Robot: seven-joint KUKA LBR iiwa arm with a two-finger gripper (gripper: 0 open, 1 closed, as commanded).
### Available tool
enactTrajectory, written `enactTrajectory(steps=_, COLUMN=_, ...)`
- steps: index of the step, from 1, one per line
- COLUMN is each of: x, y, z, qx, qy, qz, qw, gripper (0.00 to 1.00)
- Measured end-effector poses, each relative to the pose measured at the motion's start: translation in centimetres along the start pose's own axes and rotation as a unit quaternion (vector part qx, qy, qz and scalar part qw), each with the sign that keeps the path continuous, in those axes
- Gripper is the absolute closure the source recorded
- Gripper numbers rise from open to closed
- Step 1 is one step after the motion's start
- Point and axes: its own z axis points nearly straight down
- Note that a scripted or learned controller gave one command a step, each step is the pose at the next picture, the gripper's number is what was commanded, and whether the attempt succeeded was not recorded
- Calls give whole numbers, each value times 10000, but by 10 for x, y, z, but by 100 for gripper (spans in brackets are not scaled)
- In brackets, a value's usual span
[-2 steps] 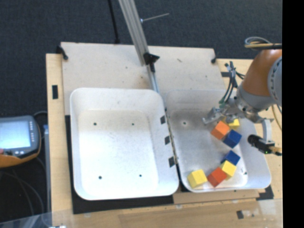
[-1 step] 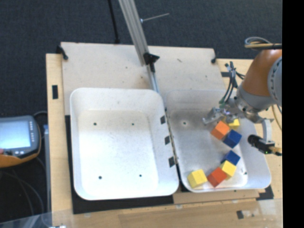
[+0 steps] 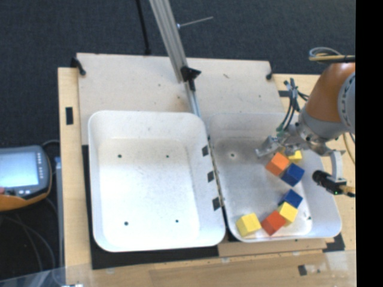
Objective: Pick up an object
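Two shallow white bins are sitting side by side on the bench. The left bin [image 3: 108, 130] is showing a speckled floor with a few dark dots. The right bin [image 3: 239, 172] is holding all the blocks. An orange cube [image 3: 277, 164] is lying near the bin's upper right part, touching a blue cube [image 3: 292, 174] just below it; a small yellow block [image 3: 295, 156] is peeking out beside them, under the arm. Lower down, a second blue cube [image 3: 292, 197] is resting against a yellow cube [image 3: 288, 212], which is touching a red-orange cube [image 3: 274, 222]; another yellow cube [image 3: 248, 224] is lying just to their left. The gripper [image 3: 274, 146] is hanging directly over the orange cube; its opening cannot be told.
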Motion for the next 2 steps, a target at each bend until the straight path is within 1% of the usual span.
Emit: enactTrajectory(steps=2, x=0, y=0, z=0, qx=0, qy=0, qz=1, qw=10000, gripper=0)
